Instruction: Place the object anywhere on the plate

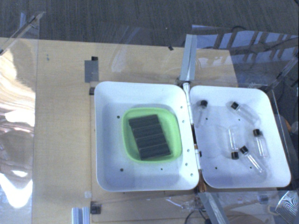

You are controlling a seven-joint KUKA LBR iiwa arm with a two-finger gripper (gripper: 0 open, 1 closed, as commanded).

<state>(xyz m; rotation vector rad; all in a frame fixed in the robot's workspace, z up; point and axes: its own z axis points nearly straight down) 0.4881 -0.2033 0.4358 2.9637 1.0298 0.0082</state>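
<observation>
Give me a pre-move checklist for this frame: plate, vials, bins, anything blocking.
1. Green plate sits in the left bin: ok.
2. Plate surface free for a drop: not ok, a dark ribbed block covers most of it; only the green rim is bare.
3. Objects available to pick: ok, several clear vials with black caps lie in the right bin, e.g. one near the top left and one at the right.
4. Vials separated enough for a clean grasp: cannot tell, the lower group lies close together.
5. Vials upright: not ok, they appear to lie on their sides.
</observation>
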